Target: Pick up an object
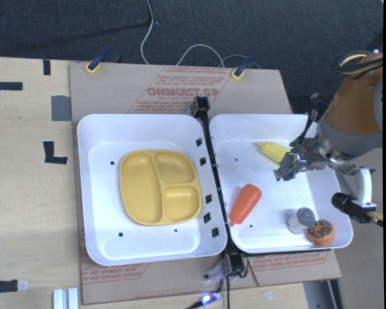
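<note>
Evenly and brightly lit from overhead, white bins (90, 147) glaring slightly and washing out, soft faint shadows falling beneath objects, slightly grainy and soft throughout, dark carpet (244, 18) losing detail.

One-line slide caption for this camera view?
Gripper hovers beside yellow object in right bin; carrot nearby, yellow divided plate in left bin.
</note>
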`<state>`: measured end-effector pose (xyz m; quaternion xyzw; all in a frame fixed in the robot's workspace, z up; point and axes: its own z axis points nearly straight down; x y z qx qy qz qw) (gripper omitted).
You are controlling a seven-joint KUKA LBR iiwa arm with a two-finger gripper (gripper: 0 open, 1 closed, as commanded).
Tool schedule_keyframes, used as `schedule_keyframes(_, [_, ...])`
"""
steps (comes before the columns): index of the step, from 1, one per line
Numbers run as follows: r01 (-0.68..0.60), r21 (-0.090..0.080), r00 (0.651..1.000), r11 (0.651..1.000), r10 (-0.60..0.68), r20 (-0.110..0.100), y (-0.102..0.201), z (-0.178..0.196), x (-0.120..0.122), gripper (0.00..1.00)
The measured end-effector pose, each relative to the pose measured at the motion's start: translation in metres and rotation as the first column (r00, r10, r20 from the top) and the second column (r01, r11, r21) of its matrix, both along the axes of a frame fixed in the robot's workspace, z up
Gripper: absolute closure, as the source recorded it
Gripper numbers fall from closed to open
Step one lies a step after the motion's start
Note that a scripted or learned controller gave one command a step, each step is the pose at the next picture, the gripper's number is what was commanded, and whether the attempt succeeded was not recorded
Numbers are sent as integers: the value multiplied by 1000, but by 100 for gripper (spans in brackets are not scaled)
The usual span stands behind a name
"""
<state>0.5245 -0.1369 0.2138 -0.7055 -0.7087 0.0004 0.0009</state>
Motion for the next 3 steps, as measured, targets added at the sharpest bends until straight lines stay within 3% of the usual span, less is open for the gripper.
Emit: schedule_keyframes(3, [0,0,1000,1000,0,0,139,-13,23,100])
